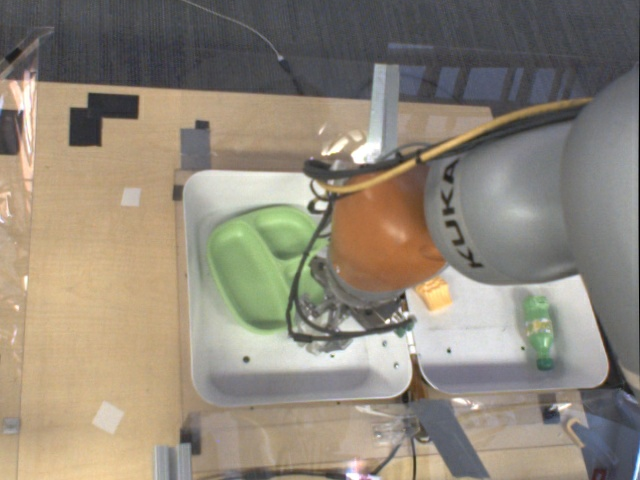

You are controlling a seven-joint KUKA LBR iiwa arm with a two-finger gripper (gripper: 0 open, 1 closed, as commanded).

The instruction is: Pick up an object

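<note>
The grey arm (pixel 520 198) reaches in from the right, its orange-banded wrist (pixel 385 233) pointing down.

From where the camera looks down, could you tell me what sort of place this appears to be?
Probably a robotics lab bench set up for grasping trials: a KUKA arm reaches over two shallow white bins, which hold a green bowl-like object, a green bottle and a small orange block.

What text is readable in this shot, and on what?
"KUKA": black letters on the grey arm casing, running down it at a slant, just right of the orange band.
Green bottle in the right bin: any label is too small to read.
Nothing readable on the green object in the left bin, or on the small orange piece.
</note>
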